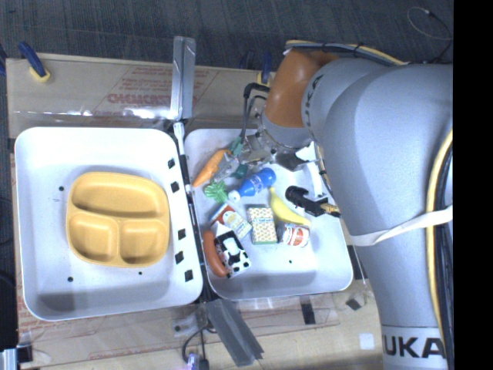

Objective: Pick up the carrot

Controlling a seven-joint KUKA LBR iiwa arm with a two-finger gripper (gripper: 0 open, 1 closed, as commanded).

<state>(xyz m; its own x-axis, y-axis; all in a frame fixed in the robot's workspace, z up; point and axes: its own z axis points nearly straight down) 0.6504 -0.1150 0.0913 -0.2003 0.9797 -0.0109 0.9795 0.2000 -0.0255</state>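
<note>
We see a cardboard-covered desk (92,83) on dark carpet-like floor (115,6), carrying two shallow white plastic bins. The left bin (38,206) holds a yellow three-compartment tray (117,216). The right bin (331,260) is cluttered: the orange carrot (208,168) with green top lies near its upper left wall, tilted, beside a blue bottle (256,182), a yellow banana (286,210), a small patterned box (262,225) and a red-white can (296,236). The grey arm's claw (245,151) hovers just right of the carrot; we cannot tell its state. A blue clamp (32,60) sits at the desk's far left corner.
</note>
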